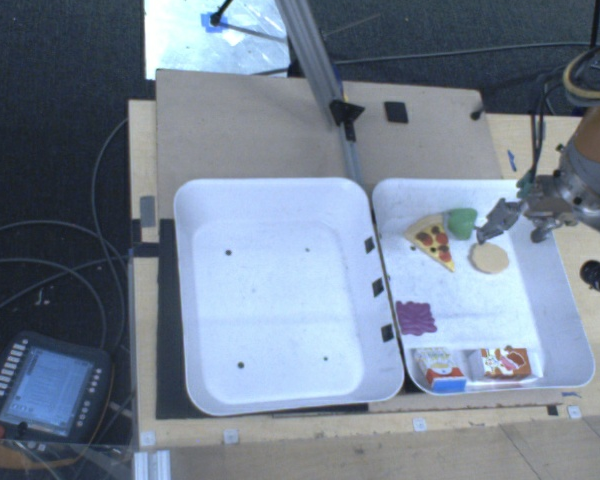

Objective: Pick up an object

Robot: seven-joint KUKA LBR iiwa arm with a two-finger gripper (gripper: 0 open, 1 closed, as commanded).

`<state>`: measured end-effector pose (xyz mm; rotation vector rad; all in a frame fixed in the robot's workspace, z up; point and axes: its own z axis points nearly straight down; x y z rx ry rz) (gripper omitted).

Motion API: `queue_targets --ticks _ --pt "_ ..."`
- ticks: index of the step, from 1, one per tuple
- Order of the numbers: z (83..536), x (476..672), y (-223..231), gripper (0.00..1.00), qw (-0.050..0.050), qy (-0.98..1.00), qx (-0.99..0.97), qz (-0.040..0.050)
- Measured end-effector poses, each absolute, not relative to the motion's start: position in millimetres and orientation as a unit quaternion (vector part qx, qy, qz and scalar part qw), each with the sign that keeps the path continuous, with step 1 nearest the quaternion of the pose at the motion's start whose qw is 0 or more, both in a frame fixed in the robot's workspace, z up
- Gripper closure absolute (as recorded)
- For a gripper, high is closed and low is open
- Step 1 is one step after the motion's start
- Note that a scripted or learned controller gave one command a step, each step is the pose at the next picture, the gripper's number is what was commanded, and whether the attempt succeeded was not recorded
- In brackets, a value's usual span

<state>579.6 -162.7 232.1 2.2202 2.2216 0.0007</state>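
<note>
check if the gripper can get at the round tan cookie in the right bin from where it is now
Probably yes. The gripper hovers just above the round tan cookie, which lies flat and apart from the pizza slice and green block; nothing lies between them.

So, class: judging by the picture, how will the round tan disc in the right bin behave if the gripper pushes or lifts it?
The tan disc lies flat and thin on the right bin, so it probably slides rather than tips. Its low edge likely gives the gripper little to pinch. If stood on edge, its round outline might let it roll.
</note>
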Motion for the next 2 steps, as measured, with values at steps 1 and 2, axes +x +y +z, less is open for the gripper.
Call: queue_targets --ticks 1,2 --pt "234 490.9 -164 0.00 0.001 0.707 0.708 0.0003" --pt "244 491.8 -163 1.00 0.001 0.707 0.707 0.0007"
